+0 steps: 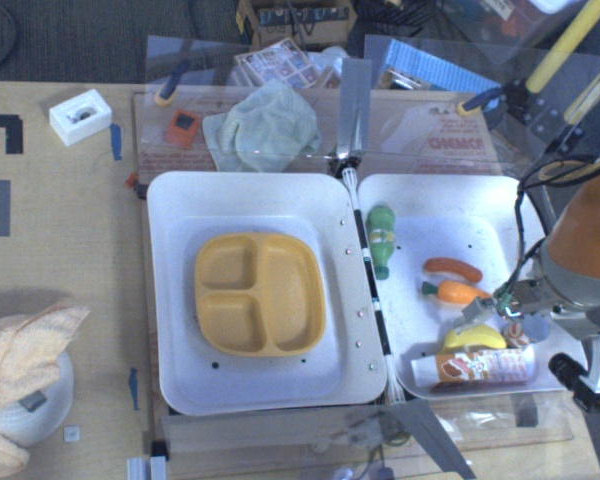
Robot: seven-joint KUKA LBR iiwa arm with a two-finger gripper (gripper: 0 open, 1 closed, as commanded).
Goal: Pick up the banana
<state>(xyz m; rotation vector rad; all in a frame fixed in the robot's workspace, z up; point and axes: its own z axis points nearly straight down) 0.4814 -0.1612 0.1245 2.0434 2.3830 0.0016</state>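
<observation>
Banana [474, 338], small and yellow, lies in the right-hand white bin [420, 203], near that bin's front right corner. It rests right against the top edge of a tube-shaped package [477, 366] with an orange and white label, which lies on its side along the bin's front wall. Judging by its smooth, even colour and its size beside the other play foods, it is probably a light plastic toy: stiff, a little slippery, unlikely to bruise. Its curved back faces up, so the best hold looks to be across the thick middle, pinching the narrow width; the package pressed against its near side leaves little room for a finger there.

Also in this bin, further back: a toy carrot [458, 292], a red sausage [452, 267] just behind it, and a green bottle [380, 240] lying by the left wall. The left-hand bin [170, 268] holds a yellow divided plate [259, 293].

From the right edge the grey arm reaches in, its orange band [588, 233] large and close to the camera. The end effector [508, 308] hangs just above and to the right of the banana, over the bin's right side, pointing down and leftwards. Whether it is spread or closed cannot be told; nothing is visibly held. The worktop [40, 228] is pale wood, with a crumpled cloth [20, 333] at left.
</observation>
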